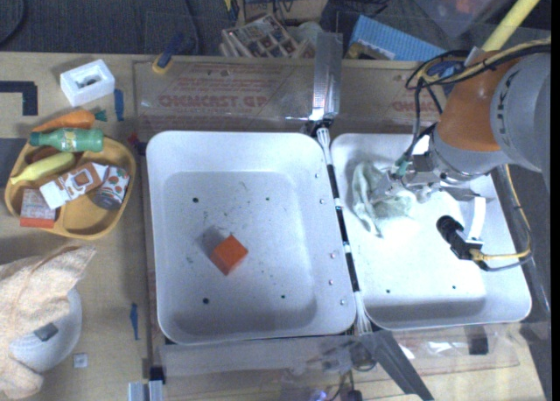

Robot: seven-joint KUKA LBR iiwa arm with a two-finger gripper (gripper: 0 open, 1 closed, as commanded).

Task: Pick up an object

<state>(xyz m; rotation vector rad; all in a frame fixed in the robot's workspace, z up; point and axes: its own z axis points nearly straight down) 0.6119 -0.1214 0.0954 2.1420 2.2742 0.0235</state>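
End effector (404,173) low in right bin (420,290), against crumpled pale cloth (378,195); grip state: cannot tell. Orange block (230,254) lies untouched in left bin (175,172). Judgement: pick at approach stage, nothing visibly lifted; grasp and lift remain.

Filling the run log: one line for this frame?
arm: over right bin | gripper: at pale crumpled cloth | orange block: left bin, untouched
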